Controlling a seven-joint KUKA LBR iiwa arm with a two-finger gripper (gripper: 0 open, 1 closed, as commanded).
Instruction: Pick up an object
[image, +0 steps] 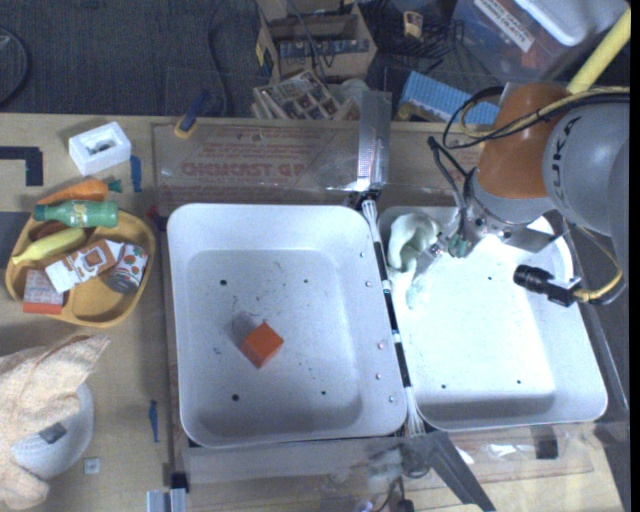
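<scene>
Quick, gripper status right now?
Gripper: low in the right bin, at a pale object; open or closed cannot be told.

Orange block (262, 344) in left bin (200, 240)

A robot lab with a messy work surface.

A big grey robot arm (590, 170) with an orange band reaches in over two white bins (190, 250) that sit side by side on a wooden surface (60, 130). Black cables (460, 120) loop around the arm, and a yellow cable runs beside it. A yellow bowl (100, 305) at the left is full of toy food and little boxes, like test things. A small white box (100, 147) sits near it. A clear plastic sheet (260, 160) lies behind the bins. On the dark floor past the surface stand wooden crates (305, 50) and a blue box (435, 95), like stored gear.
</scene>
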